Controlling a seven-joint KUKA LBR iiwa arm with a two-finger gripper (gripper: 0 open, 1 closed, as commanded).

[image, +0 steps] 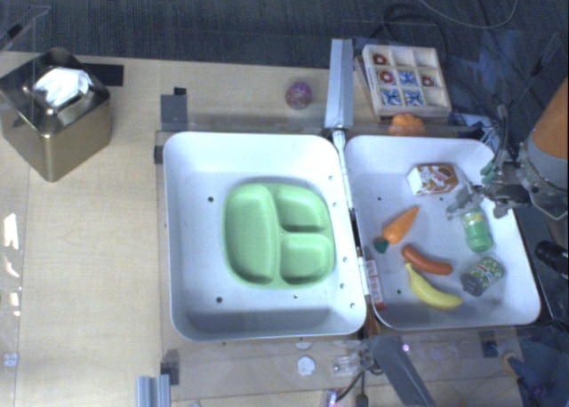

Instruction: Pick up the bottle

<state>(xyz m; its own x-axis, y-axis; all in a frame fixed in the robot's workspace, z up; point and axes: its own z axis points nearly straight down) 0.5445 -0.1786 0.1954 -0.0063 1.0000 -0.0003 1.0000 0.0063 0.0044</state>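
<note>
Now the small green plastic bottle (477, 231) lies in the right white bin (524, 307), beside the orange carrot (400, 224) and above the round dark can (482, 275). Just over its top hangs the silver gripper (480, 196), with its fingers too blurry to tell apart.

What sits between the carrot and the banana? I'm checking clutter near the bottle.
The camera view shows a red sausage between the carrot and the banana.
</note>
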